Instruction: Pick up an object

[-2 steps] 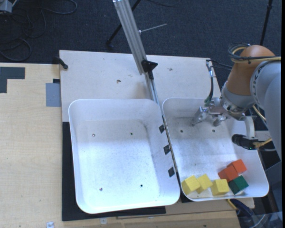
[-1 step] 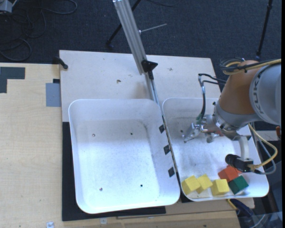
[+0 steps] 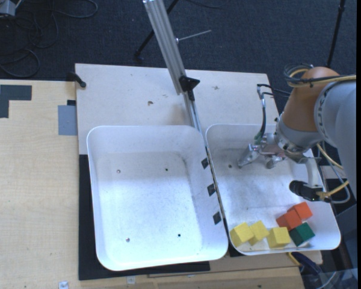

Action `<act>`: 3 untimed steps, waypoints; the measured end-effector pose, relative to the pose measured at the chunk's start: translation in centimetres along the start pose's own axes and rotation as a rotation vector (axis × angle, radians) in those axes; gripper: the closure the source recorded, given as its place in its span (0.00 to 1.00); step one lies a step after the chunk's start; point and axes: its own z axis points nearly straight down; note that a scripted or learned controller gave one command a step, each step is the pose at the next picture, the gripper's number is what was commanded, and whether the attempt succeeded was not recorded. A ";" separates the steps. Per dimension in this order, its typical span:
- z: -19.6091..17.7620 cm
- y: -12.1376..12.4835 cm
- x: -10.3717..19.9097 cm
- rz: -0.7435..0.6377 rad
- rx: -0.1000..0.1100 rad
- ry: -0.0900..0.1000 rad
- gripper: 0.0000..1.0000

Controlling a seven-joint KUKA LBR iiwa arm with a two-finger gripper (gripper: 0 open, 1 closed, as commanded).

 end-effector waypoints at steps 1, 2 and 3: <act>-0.1 1.4 1.7 -0.005 0.001 0.002 0.00; -0.1 -2.6 -4.3 0.003 0.005 0.000 0.00; -5.0 -1.1 -3.1 -0.004 -0.003 0.001 0.00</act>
